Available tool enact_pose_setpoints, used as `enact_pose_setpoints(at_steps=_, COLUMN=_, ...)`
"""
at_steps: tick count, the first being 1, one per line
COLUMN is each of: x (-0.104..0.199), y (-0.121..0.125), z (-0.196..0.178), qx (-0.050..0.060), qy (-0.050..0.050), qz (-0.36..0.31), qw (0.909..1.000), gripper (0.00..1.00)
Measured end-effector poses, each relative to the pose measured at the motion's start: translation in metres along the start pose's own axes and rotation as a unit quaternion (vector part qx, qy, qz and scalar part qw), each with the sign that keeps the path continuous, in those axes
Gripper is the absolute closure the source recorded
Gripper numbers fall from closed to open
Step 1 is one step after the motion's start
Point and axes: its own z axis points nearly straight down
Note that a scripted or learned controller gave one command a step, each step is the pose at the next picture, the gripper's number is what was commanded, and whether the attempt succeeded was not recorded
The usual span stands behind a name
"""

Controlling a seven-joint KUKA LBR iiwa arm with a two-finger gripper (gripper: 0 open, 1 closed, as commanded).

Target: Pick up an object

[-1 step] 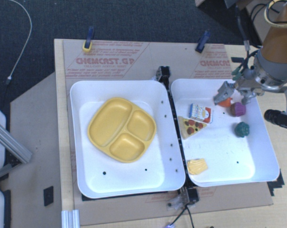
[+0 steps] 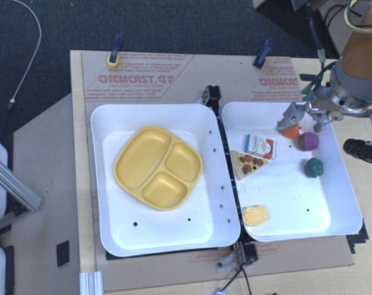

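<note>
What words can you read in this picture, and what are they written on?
"CHEMCAST GP": red print on the brown board under the bins, top left; the last letters are a bit blurry.
The same red print repeats at the board's top right, too blurred to read.
Small packet in the right bin: print too small to read.

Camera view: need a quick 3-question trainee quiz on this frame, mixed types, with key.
1. True or false: the yellow divided plate lies in the left bin.
2. Which lies nearest the gripper? A) orange object B) green ball C) yellow block
3. Fill in: the pizza slice toy lies in the ___ bin.

Key: 1 true; 2 A; 3 right.
</note>
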Motion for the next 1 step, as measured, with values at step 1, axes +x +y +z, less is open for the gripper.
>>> enact_pose_setpoints(at_steps=1, x=0.0090, y=0.0047, z=0.0510, qx=0.002, qy=0.001, qz=0.000, qw=1.0000, gripper=0.00)
